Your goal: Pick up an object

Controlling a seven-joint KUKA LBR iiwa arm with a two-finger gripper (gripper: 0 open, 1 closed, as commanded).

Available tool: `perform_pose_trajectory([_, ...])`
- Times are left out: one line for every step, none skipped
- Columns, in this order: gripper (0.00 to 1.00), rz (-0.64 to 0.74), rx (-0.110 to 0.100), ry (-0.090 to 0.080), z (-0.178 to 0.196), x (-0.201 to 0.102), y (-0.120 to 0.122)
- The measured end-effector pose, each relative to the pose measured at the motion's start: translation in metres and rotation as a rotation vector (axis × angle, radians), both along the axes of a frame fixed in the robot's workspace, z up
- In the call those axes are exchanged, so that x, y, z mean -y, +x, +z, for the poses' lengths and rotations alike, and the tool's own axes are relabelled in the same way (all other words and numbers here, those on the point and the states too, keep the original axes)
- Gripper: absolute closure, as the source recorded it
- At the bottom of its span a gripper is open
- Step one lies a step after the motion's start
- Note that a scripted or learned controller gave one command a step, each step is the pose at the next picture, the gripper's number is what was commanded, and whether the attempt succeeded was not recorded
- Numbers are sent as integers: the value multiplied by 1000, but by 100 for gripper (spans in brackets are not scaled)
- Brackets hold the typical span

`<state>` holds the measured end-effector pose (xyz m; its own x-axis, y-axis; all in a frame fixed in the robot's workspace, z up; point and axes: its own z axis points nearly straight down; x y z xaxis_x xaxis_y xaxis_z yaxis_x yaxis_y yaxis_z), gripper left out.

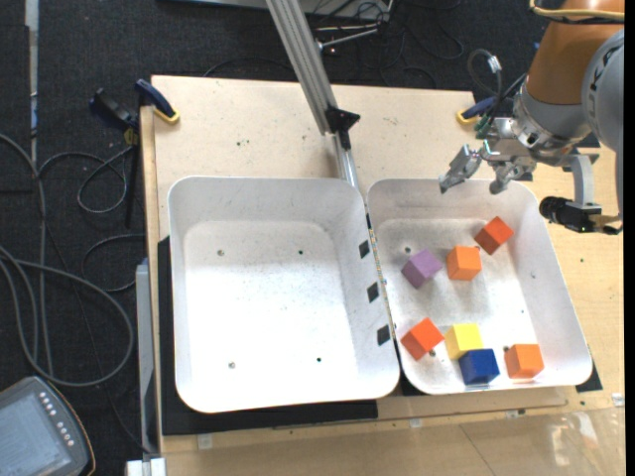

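Note:
My gripper (480, 174) hangs over the far edge of the right bin (561, 296), its two fingers spread apart with nothing between them. Below it in the bin lie several small blocks. An orange-red block (493, 234) sits closest, toward the far right. An orange block (463, 263) and a purple block (422, 267) lie side by side in the middle. Near the front sit an orange-red block (424, 337), a yellow block (462, 339), a blue block (479, 366) and an orange block (524, 361).
The left bin (198, 266) stands beside the right one. A slanted metal pole (303, 53) runs from the top down to the bins' shared far corner. Clamps (159, 102) sit at the bench's back corners. Cables lie on the floor at left.

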<state>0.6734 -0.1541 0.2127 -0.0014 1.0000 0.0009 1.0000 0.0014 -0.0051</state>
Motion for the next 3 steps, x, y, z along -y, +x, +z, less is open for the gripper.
perform_pose_trajectory([0,2,5,-2,3,0,1])
perform_pose_trajectory([0,2,0,-1,-49,-10,3])
perform_pose_trajectory([0,2,-1,0,-106,-20,7])
